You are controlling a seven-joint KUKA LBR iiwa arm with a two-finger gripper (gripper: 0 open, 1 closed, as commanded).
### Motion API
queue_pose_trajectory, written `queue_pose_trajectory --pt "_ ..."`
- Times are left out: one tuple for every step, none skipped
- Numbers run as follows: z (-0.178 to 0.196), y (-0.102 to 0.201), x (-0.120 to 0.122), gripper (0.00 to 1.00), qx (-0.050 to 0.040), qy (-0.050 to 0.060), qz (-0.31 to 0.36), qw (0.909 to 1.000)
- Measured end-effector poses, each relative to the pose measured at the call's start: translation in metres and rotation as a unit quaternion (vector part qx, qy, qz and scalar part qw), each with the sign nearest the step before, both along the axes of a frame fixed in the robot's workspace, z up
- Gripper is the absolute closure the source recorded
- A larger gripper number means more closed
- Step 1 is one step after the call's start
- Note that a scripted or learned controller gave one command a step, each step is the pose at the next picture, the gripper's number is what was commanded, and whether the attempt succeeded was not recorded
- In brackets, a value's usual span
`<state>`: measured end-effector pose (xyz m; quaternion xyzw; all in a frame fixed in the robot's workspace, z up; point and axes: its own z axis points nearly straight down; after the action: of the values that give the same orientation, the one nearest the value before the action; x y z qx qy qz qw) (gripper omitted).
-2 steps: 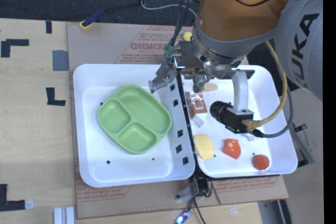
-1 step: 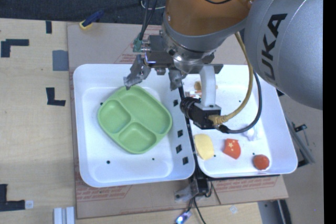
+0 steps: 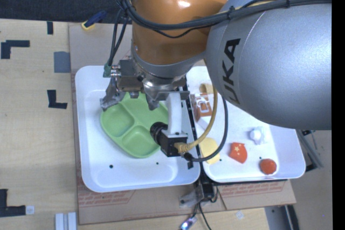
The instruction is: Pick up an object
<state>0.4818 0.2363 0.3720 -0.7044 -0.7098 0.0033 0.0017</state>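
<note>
In the camera view, a green divided plate is seen lying in the left bin, toward its right wall, with the gripper set over the plate's far rim. Whether anything is clasped cannot be told, so the rim should be pinched squarely before any lift is attempted. Small red and white objects are scattered in the right bin.

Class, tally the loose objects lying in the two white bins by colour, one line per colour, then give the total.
Green: 1, the divided tray
Yellow: 1, a round piece partly behind the arm
Red: 2, one piece and another
White: 1, a small item
Orange and white: 1, a small item
Total: 6 visible
</note>
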Motion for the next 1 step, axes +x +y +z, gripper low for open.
queue_pose_trajectory --pt "0.0155 -0.0716 0.0316 0.0 0.0 -0.004 -0.006 1.0"
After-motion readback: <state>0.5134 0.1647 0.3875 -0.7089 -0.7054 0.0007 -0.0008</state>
